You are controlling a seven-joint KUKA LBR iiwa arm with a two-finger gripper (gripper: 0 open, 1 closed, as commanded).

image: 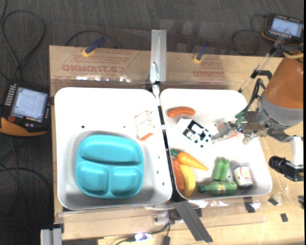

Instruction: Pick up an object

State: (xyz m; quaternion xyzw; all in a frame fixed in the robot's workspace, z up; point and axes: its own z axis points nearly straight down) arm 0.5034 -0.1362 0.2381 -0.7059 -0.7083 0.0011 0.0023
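My gripper (219,132) hangs low in the right bin (255,160), reaching in from the right, its tip just right of a black-and-white patterned block (195,133). Nothing visibly sits in it. An orange sausage (180,111) lies at the back of this bin. Along its front lie a carrot (190,161), a yellow banana (186,180), a green bottle (218,189), a green ridged vegetable (221,168) and a small can (243,176).
The left bin (66,111) holds a teal divided plate (110,165) and a small orange-and-white carton (144,125) near the divider. The grey arm with its orange band (289,86) fills the right side. Pendants and cables lie around the bench.
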